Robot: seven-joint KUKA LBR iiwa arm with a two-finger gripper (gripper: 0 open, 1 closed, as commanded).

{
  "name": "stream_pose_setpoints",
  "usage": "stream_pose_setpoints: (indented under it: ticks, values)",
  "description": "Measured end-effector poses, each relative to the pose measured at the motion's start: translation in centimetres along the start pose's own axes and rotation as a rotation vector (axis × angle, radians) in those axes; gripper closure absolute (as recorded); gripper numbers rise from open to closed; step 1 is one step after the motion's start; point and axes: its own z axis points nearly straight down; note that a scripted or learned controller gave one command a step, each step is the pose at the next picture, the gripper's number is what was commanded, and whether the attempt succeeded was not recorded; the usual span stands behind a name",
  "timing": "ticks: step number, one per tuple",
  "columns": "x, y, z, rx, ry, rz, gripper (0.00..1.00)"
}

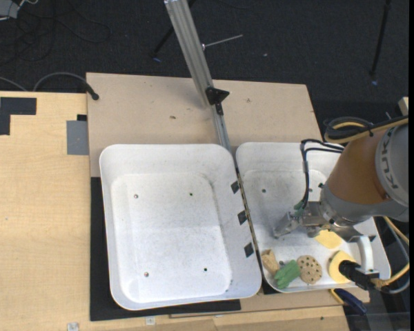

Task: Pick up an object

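My gripper [287, 227] hangs low over the middle of the right bin [276, 174], with the grey arm and its orange band reaching in from the right. Its metal fingers point left and look bare. Along the bin's near edge lie a tan piece [268, 260], a green object [287, 274] and a round brown cookie-like disc [308, 269]. A yellow piece [328, 239] lies just right of the gripper, and a yellow cup-like object [339, 265] sits at the near right corner. All of these are below and to the right of the fingers, apart from them.
The left bin [117, 178] lies beside the right one, with black clips on the shared rim. A slanted aluminium bar [193, 54] rises behind the bins. Cables run along the arm at the right edge.
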Motion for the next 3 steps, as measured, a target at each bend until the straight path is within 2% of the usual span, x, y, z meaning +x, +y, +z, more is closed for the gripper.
stream_pose_setpoints:
  ticks: [1,3]
  values:
    - [-0.2,0.0,-1.3,-0.003,-0.001,0.007,1.0]
    - [-0.7,0.3,-13.9,-0.012,-0.003,-0.001,1.0]
